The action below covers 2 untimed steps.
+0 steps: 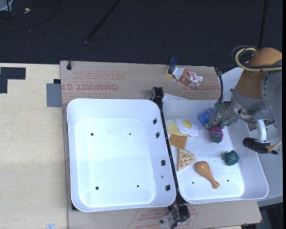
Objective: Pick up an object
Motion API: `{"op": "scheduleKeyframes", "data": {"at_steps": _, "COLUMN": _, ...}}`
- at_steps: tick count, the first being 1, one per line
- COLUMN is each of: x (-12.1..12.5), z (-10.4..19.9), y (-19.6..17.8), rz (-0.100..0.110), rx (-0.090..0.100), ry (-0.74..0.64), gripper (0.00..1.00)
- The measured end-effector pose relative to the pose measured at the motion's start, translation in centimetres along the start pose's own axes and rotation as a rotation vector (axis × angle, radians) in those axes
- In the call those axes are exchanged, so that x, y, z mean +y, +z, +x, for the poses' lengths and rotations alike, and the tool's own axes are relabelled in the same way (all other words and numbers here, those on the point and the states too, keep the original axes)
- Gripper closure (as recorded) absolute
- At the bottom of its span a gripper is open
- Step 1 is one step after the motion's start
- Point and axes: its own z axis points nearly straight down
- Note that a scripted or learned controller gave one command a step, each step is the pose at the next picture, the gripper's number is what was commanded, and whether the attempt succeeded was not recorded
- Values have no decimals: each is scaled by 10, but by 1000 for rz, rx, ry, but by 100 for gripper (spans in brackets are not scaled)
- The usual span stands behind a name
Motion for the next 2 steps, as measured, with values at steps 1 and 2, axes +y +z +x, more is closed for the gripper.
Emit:
{"op": "scheduleKeyframes", "data": {"at_steps": 1, "x": 2, "z": 62, "y": -50, "rz": -10, "rx": 0, "ry": -3, "gripper": 100}}
{"op": "scheduleKeyframes", "data": {"at_steps": 2, "x": 1, "z": 121, "y": -88, "rz": -9, "rx": 0, "ry": -3, "gripper": 100}}
